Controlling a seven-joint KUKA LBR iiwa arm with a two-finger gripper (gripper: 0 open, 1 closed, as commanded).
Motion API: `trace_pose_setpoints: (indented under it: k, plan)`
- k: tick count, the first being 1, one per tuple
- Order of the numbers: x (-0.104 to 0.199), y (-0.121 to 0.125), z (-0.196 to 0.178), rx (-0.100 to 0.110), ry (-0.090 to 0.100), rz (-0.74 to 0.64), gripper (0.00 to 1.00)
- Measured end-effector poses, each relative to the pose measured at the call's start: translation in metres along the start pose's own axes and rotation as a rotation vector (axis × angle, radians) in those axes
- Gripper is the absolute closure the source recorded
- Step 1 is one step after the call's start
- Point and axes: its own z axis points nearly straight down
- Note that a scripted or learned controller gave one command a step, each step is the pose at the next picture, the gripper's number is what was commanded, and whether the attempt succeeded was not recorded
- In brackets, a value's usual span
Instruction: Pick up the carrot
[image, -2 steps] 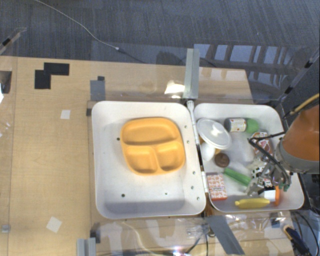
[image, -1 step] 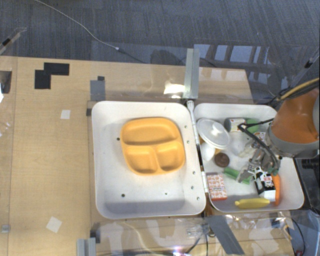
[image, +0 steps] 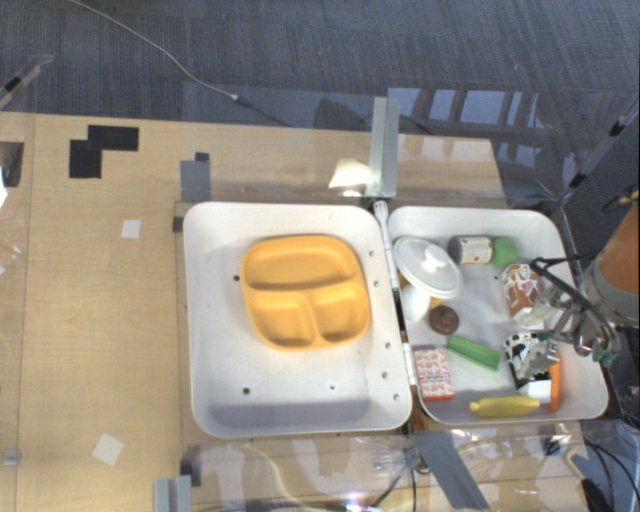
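Altogether, one carrot (image: 555, 384), one banana (image: 505, 405), two bins (image: 200, 300).

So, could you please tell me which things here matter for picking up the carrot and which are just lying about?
For the job: carrot, gripper, right bin.

Lying about: yellow plate, banana, white lid, green bottle, red carton, left bin.
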Motion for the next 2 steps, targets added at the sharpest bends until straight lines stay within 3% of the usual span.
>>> trace_pose_setpoints:
  k: [1, 2]
  plan:
    - [-0.050, 0.019, 0.041, -0.002, -0.004, 0.112, 0.00]
    - [-0.011, 0.005, 0.045, -0.004, -0.014, 0.124, 0.00]
